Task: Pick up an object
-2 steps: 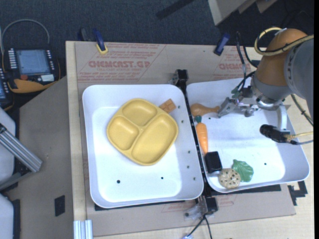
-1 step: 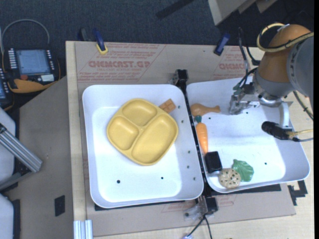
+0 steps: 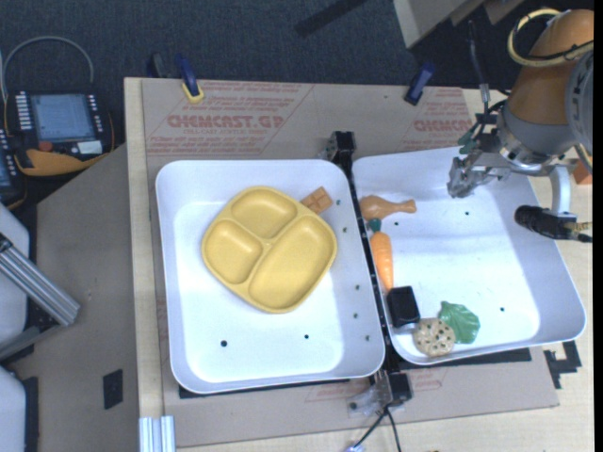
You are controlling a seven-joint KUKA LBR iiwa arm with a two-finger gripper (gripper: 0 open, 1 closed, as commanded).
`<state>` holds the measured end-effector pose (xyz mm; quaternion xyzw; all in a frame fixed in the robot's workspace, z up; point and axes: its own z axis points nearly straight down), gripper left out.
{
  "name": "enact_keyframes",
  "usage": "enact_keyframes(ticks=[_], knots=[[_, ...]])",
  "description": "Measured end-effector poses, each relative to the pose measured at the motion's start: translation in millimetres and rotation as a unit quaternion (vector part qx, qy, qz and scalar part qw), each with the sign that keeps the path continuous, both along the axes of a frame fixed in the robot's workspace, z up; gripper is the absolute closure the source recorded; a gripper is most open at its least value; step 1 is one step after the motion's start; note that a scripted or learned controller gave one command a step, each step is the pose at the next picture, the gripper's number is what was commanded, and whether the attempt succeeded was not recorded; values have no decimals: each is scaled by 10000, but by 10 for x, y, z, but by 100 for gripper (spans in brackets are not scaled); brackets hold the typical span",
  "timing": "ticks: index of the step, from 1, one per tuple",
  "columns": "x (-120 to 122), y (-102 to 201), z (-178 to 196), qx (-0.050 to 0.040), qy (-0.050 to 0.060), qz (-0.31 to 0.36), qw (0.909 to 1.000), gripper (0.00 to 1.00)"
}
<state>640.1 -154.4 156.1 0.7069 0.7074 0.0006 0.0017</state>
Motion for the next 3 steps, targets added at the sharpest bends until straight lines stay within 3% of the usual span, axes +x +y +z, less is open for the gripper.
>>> enact_keyframes(ticks=[1, 2, 3], knots=[[77, -50, 608, -6, -22, 2, 10000, 100], [85, -51, 784, 0, -4, 3, 10000, 100], [-15, 519, 857, 13, 28, 11, 10000, 100]])
